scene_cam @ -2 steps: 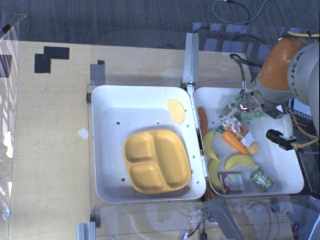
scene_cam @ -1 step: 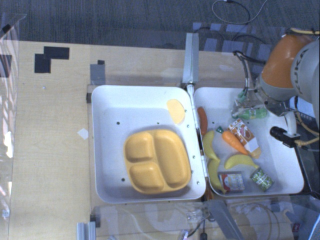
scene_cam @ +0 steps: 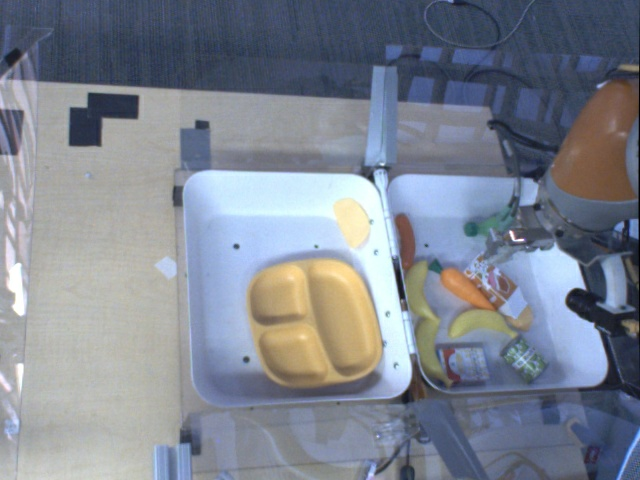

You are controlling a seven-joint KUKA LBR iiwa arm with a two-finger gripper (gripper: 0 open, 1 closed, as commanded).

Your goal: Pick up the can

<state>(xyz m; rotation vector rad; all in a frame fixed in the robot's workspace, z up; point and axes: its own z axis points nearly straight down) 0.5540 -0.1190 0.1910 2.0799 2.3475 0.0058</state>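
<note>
You see a wooden desk (scene_cam: pixel 100 268) on grey carpet (scene_cam: pixel 200 18). Beside the left bin (scene_cam: pixel 210 268) with its yellow tray (scene_cam: pixel 315 320), the right bin (scene_cam: pixel 570 298) holds the can (scene_cam: pixel 463 363). Tool (scene_cam: pixel 512 233) state: cannot tell.

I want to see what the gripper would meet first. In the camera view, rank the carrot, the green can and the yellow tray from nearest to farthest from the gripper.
From the gripper:
1. Carrot, just below-left, in the right bin.
2. Green can, at that bin's lower edge.
3. Yellow tray, far away in the left bin.
</note>
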